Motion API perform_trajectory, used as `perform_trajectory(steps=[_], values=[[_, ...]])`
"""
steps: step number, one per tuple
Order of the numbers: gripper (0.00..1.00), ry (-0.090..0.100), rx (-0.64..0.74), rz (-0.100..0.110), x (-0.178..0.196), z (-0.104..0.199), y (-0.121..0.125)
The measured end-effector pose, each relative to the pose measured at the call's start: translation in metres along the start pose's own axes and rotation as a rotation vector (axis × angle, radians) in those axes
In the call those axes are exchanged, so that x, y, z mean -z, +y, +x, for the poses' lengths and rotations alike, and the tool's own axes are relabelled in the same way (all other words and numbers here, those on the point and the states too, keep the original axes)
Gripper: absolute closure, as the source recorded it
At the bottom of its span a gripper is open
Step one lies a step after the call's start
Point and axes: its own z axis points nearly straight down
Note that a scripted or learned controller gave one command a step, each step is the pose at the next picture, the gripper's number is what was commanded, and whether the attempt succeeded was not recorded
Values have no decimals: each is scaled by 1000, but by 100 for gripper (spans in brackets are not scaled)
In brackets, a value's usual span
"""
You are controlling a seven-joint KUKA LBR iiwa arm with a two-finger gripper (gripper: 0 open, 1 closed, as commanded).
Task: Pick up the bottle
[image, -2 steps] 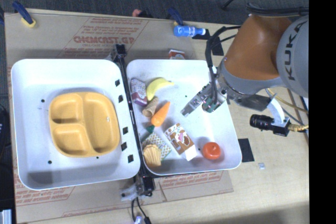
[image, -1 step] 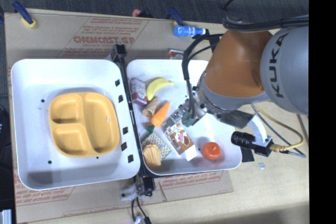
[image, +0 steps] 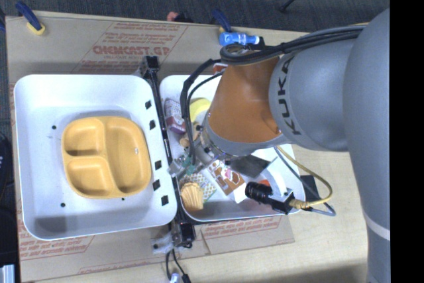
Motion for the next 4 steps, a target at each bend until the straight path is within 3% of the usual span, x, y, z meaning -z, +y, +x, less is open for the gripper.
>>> perform_trajectory(steps=[1, 2, 3, 4], values=[[100, -2, -15, -1, 0, 60, 38], [100, -3, 104, -3, 72, -5, -2], [100, -1, 298, 0, 64, 52, 33], [100, -1, 456, 1, 34, 118, 75]])
